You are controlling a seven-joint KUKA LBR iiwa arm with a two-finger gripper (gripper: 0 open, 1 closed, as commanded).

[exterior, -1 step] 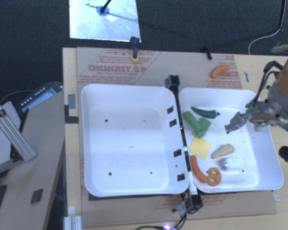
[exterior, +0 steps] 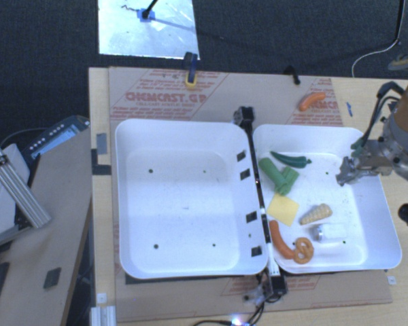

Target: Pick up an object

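Down front, a pretzel (exterior: pixel 302 250) lies in the right bin (exterior: pixel 384 246), well left of the gripper (exterior: pixel 345 175). Whether it's clenched, I cannot tell. "CHEMCAST GP" reads on the brown sheet (exterior: pixel 164 95) beyond.

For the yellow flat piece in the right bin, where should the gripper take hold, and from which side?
Probably from straight above, closing across two opposite edges of the yellow piece. It lies flat on the right bin floor, so only its edges offer grip. The green block sits close beyond it and the orange sausage close in front, so closing across left to right looks safer.
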